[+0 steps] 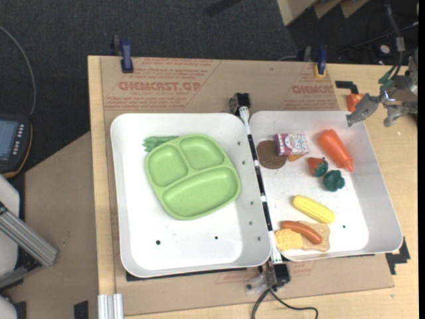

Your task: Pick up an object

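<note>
A: What is worrying you here?

B: The crowding in the right bin (372, 198). The toy carrot (335, 149) is lying at about one o'clock in it, with the small red-and-green toy (317, 165) and the green broccoli-like piece (333, 179) just beside its lower end — a descent there is likely nudging one while closing on another.

A: And lower down?

B: The yellow corn cob (313, 209) is sitting near six o'clock, just above the hot dog (302, 234). Both are rounded, so I am judging they could roll or squirt out of a pinch. The brown disc (271, 154) and the little pink carton (292, 143) are touching at eleven o'clock, close to the bin wall.

A: Where is the arm?

B: The pincer (380, 109) is hanging at the bin's upper right corner, over the rim — well apart from every toy and carrying nothing. How wide it is standing, I cannot tell.

A: The left bin (133, 231)?

B: It is holding the green divided plate (192, 176).
</note>
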You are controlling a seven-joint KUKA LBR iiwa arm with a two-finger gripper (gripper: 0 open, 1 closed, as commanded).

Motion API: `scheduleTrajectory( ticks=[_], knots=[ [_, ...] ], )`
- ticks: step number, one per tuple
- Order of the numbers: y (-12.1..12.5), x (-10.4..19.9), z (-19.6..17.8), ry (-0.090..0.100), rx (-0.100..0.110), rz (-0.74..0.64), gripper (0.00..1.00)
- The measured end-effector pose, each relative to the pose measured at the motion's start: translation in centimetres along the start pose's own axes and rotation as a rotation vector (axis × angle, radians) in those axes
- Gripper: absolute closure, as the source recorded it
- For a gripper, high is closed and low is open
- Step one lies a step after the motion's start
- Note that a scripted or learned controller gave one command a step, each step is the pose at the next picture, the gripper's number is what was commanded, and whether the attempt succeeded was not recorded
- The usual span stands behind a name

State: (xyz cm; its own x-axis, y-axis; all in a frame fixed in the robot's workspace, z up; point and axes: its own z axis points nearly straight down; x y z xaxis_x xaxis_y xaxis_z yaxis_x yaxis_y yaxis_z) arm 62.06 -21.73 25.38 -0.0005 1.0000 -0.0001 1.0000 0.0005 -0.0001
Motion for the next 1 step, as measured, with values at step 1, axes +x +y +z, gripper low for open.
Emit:
scheduleTrajectory(
  ticks=[1],
  knots=[
    [3.77, 0.33, 17.65, 0.023, 0.014, -0.005, 0.0]
  ],
)
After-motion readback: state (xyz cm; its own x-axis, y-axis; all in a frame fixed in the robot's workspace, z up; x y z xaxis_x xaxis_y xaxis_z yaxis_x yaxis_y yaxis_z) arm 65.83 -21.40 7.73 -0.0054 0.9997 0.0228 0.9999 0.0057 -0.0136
